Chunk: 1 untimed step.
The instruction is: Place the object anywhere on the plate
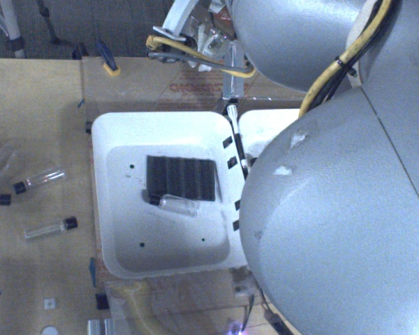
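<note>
Gripper [209, 37] well beyond vial [178, 205] on plate [181, 174]

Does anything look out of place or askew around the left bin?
A clear vial lies tilted across the lower edge of the black plate in the left bin. Several capped vials lie scattered on the bench left of that bin.

This looks like a robotics lab. A large grey robot arm [335, 222] leans over a pale wooden bench [35, 103] that carries a left bin [160, 121] and a right bin [269, 121], both white. Small black-capped vials [50, 227] lie loose on the bench, and a clear vial [178, 204] lies in the left bin. Tripod legs [7, 19] stand on grey carpet [112, 12] behind, and a blue clamp [109, 60] sits at the bench's far edge.
</note>
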Available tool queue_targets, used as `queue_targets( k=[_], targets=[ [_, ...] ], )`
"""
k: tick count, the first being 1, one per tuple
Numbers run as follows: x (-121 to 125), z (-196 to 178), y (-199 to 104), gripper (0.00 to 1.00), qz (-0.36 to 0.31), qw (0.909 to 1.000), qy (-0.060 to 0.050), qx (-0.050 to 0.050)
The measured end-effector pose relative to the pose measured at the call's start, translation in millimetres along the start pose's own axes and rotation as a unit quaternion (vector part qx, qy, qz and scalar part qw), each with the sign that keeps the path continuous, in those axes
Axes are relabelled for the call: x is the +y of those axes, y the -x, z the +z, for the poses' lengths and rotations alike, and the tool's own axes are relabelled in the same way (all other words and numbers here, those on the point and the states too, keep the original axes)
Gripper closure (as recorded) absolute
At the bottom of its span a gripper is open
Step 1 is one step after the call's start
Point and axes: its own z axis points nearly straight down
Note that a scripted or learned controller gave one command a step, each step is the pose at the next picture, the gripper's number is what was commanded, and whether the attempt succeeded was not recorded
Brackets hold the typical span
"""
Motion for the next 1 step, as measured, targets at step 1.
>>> queue_targets(
  k=[1],
  targets=[
    [3.0, 1.2, -2.8, 1.00, 0.126, 0.9920, 0.000, 0.002]
  ],
)
